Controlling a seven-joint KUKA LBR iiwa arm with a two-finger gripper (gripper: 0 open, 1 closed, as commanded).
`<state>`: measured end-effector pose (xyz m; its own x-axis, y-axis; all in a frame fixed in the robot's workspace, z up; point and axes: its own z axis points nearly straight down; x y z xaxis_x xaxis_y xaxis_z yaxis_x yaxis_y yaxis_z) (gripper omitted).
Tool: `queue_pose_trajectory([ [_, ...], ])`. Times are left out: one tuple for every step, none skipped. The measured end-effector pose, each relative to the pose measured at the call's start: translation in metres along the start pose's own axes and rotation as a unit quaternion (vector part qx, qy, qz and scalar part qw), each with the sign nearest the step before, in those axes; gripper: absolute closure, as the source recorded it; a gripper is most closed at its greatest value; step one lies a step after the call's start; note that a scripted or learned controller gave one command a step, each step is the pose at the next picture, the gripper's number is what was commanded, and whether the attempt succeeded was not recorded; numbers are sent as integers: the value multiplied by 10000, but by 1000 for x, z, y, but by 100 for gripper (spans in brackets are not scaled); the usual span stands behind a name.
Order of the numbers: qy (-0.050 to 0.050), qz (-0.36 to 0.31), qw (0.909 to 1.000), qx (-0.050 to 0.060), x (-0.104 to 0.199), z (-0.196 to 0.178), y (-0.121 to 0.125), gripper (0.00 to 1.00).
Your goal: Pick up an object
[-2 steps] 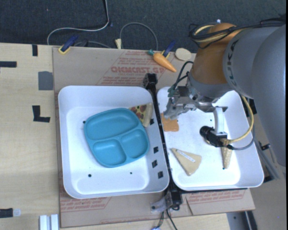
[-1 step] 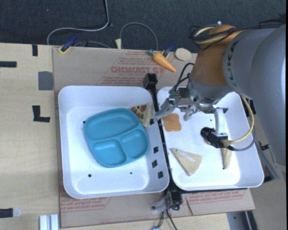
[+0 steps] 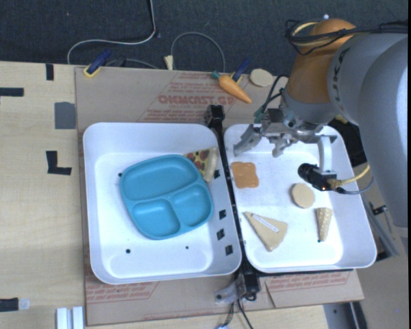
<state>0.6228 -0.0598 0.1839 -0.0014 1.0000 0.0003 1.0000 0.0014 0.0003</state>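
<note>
A brown toast slice (image 3: 245, 175) lies at the far left of the right bin (image 3: 356, 249), with a round cookie (image 3: 303, 196), a cone (image 3: 323, 223) and a sandwich wedge (image 3: 267, 229) nearer. The gripper (image 3: 262, 140) hangs just beyond the toast, fingers spread apart, nothing between them. In the left bin (image 3: 96, 204) sits a blue divided plate (image 3: 166, 196) beside a pizza slice (image 3: 204, 161). A toy carrot (image 3: 233, 88) lies on the cardboard beyond.

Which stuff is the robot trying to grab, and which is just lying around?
For the job:
tool
brown toast square
round cookie
sandwich wedge
cone
right bin

Just lying about:
blue divided plate
pizza slice
left bin
toy carrot
</note>
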Motion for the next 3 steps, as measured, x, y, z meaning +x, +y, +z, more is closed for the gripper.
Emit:
queue_pose_trajectory([
  [-13,10,10000,9,-40,52,13,0],
  [-11,3,10000,0,-43,101,8,0],
  [-9,-5,10000,-27,-43,87,10,100],
])
